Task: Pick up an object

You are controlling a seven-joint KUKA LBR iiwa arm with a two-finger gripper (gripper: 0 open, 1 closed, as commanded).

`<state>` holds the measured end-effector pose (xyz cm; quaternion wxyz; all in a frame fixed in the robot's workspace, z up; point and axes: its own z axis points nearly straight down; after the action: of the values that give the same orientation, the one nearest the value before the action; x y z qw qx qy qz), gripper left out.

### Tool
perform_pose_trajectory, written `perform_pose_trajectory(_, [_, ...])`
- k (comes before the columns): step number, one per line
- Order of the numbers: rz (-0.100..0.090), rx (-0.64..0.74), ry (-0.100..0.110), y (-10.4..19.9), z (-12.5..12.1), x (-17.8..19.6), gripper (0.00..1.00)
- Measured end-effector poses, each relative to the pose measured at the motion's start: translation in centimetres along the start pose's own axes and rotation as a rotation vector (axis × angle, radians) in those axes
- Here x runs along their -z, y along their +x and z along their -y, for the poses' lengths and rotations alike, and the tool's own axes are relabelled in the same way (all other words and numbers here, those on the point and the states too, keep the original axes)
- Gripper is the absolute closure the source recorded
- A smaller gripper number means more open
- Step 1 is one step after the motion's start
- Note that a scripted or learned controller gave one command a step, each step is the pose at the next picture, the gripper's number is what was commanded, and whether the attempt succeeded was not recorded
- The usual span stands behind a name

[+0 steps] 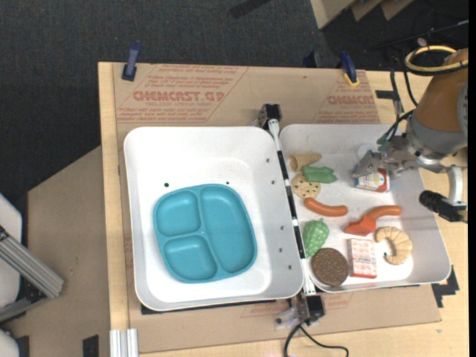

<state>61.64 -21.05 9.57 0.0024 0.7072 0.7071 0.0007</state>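
Small carton [371,180]: right bin [431,262], under gripper [378,160], grip unclear; cardboard-topped bench [193,95]; dark carpet [111,13].

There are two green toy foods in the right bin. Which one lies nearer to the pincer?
The upper green piece, beside the cookie, is nearer to the pincer. The other green piece lies lower, by the brown disc.

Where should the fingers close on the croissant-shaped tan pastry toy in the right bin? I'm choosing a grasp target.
Probably the thick middle of the croissant-shaped tan pastry toy, coming straight down. It lies flat, curved, its horns tapering, so the middle gives most to pinch. The red-and-white flat packet sits close on its left, so set the fingers across the other way.
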Motion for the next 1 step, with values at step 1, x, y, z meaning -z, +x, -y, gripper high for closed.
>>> perform_pose_trajectory(1, [-0.004, 0.007, 0.004, 8.06, -1.98, -1.07, 1.00])
